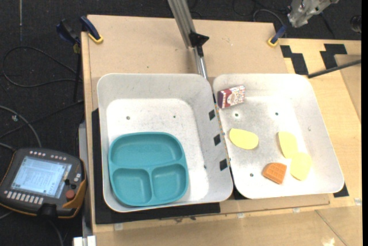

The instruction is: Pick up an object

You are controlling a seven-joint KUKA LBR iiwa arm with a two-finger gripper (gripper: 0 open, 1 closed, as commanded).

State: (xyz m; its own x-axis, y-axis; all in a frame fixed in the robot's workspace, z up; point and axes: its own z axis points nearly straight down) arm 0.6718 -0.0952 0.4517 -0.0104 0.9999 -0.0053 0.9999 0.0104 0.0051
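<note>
The right bin (pixel 313 124) holds a small maroon and white carton (pixel 231 96) near its back left corner. In the same bin lie a yellow oval piece (pixel 244 139), a second yellow piece (pixel 286 143), a third yellow piece (pixel 301 166) and an orange waffle-like piece (pixel 275 172). My gripper (pixel 300 11) hangs high at the top right, beyond the bench's back edge and far from all of these objects. Nothing shows between its fingers.
The left bin (pixel 115 92) bears a teal divided tray (pixel 149 168). A slanted metal pole (pixel 179 0) rises from the seam between the bins. A teach pendant (pixel 39 180) lies on the floor at the lower left. Yellow clamps (pixel 94 37) mark the bench's back corners.
</note>
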